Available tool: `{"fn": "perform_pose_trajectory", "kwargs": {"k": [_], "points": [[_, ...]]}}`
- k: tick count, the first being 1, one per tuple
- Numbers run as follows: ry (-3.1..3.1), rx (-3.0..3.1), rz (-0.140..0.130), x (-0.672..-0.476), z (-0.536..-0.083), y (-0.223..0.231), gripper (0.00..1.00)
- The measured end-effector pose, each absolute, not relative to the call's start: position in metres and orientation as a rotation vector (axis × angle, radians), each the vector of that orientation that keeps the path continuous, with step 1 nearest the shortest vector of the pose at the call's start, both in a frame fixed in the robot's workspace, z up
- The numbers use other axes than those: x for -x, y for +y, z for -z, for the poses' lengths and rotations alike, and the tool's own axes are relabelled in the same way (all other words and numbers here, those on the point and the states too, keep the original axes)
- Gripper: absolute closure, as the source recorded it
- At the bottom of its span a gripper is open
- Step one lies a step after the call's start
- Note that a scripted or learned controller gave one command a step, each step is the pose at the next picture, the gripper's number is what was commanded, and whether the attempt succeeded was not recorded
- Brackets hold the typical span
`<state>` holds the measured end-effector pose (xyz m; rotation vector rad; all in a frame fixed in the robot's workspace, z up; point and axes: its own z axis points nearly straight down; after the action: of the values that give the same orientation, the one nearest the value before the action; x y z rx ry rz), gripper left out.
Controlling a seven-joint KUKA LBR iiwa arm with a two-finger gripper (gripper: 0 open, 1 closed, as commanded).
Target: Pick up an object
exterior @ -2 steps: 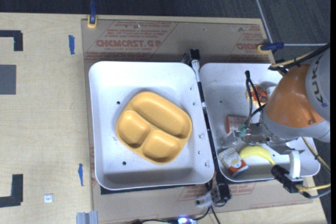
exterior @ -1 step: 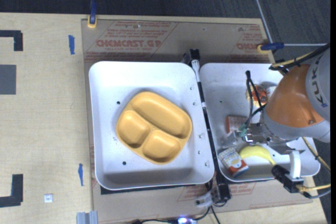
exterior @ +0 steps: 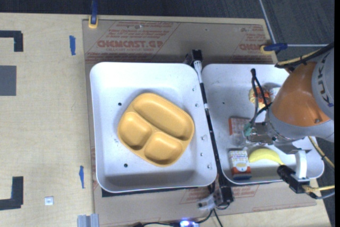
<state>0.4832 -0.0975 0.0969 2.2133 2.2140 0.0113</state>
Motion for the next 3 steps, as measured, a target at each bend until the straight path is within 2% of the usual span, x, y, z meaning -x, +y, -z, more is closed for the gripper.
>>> {"fn": "perform_pose_trajectory", "kwargs": {"k": [1,2,3], "points": [[2.214,-2.214,-0.011,-0.483,-0.097,-0.098,0.00],[2.212,-2.210,-0.015,-0.485,-0.107,-0.097,1.00],[2.212,-2.210,-0.014,-0.485,-0.107,-0.097,0.00]]}}
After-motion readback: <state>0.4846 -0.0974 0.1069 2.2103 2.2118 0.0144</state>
